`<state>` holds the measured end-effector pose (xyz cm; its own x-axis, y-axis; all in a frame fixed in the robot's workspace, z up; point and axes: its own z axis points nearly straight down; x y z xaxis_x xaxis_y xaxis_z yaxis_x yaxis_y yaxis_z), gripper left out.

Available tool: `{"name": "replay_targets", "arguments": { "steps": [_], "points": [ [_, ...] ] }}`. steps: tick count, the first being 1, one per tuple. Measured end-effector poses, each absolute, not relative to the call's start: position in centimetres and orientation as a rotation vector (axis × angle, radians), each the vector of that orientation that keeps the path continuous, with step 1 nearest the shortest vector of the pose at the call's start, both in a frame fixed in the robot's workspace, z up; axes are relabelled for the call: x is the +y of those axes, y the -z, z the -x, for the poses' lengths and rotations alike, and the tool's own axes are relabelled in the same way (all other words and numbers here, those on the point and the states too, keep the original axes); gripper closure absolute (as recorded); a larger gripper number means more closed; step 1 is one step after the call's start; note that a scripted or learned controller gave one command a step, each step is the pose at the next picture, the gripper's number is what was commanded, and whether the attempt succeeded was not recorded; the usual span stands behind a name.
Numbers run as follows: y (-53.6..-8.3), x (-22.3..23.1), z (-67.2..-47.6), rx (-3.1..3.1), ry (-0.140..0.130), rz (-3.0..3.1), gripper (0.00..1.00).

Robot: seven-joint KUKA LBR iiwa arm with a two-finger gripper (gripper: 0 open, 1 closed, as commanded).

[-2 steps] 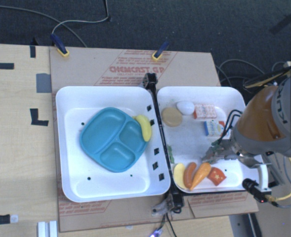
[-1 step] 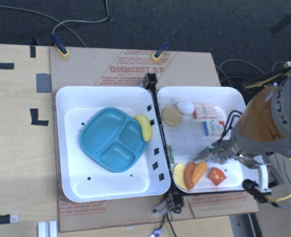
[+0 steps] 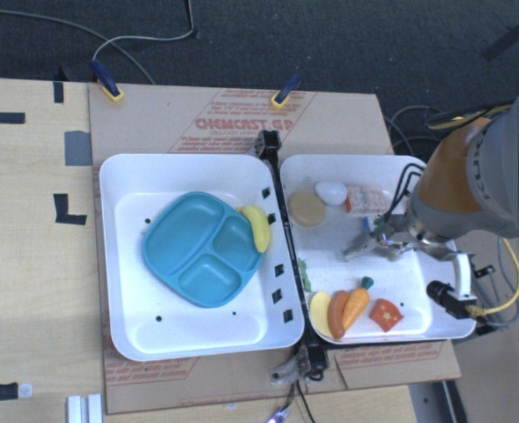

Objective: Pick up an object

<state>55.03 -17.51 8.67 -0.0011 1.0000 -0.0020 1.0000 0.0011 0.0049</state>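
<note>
Orange toy carrot [image 3: 354,307] lies at the right bin's [image 3: 418,331] lower edge, crowded by a red piece [image 3: 385,315]; the gripper [image 3: 365,242], apparently released and empty, risks pinching both.

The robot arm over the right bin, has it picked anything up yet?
Not yet, by the look of it. The gripper is down inside the right bin, on bare floor, with nothing visibly between its fingers. The carrot, the red piece and the tan disc lie untouched. Grasping and lifting remain.
</note>
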Motion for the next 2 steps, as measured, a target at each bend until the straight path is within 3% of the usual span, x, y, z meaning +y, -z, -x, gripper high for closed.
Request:
{"name": "replay_targets", "arguments": {
  "steps": [2],
  "points": [
    [-8.5,-11.7,-66.8,2.222,0.007,-2.220,0.00]
  ]
}}
